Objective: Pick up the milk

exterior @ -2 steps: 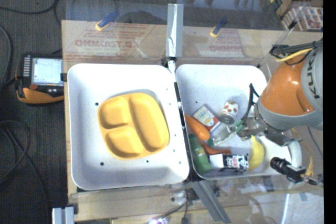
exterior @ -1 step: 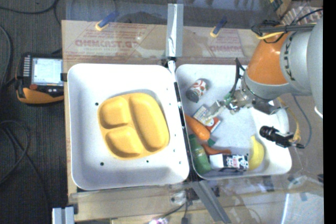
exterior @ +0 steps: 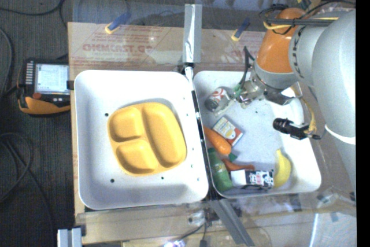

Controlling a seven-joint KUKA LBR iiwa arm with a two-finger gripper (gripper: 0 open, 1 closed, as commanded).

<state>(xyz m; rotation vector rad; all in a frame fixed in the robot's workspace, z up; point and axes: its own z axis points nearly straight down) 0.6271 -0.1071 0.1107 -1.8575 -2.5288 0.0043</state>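
There are two white bins. The left bin (exterior: 87, 124) has one yellow tray (exterior: 147, 137) with three sections. The right bin (exterior: 300, 176) has one banana (exterior: 282, 168), one carrot (exterior: 217, 140), one green bottle (exterior: 219, 170), one small red and white box (exterior: 228, 131), one silver can (exterior: 216, 99) and one milk carton (exterior: 258, 178).

The gripper (exterior: 245, 92) is low at the far end of the right bin, just beside the can. I cannot tell how wide it is open or if it has anything.

The milk lies flat at the near edge of the right bin, between the bottle and the banana, well apart from the gripper.
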